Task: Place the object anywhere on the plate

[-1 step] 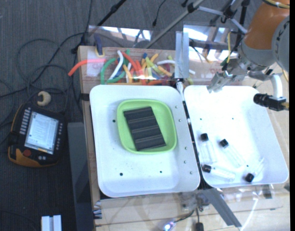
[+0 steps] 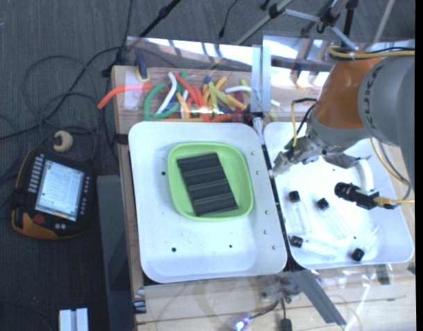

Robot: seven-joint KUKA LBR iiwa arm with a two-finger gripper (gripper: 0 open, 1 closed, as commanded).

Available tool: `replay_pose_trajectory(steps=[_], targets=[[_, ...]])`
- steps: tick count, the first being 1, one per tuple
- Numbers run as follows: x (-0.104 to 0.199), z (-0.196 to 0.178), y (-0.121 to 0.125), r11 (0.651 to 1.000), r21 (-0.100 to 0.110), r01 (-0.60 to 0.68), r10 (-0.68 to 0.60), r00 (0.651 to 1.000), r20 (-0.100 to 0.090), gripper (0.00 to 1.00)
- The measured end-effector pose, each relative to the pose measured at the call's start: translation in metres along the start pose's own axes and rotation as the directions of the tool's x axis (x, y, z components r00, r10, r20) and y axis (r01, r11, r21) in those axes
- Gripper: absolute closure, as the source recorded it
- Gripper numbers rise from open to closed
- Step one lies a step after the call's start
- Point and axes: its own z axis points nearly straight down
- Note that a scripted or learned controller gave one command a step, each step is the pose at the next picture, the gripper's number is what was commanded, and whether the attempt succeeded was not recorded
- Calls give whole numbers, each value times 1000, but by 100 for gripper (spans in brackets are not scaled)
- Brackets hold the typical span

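Observation:
A green square plate [image 2: 245,179] lies in the left white bin [image 2: 197,248]. On it rests a dark grey ridged block [image 2: 207,183], lying flat near the plate's middle. My gripper [image 2: 281,160] hangs over the near-left corner of the right bin [image 2: 387,229], just right of the wall between the two bins, and points down and left. Nothing is seen held in it. Several clear tubes with black caps [image 2: 294,197] lie scattered on the right bin's floor below and to the right of the gripper.
Coloured cables [image 2: 190,95] are piled along the bench's back edge behind the left bin. A teach pendant [image 2: 52,192] lies on the floor at the far left. More black caps [image 2: 357,254] sit near the right bin's front edge.

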Motion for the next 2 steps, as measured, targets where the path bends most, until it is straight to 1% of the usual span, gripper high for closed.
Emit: replay_pose_trajectory(steps=[1,2], targets=[[69,-59,-18,992,-3,127,-127,992,-7,100],[70,-58,-18,992,-3,127,-127,992,-8,0]])
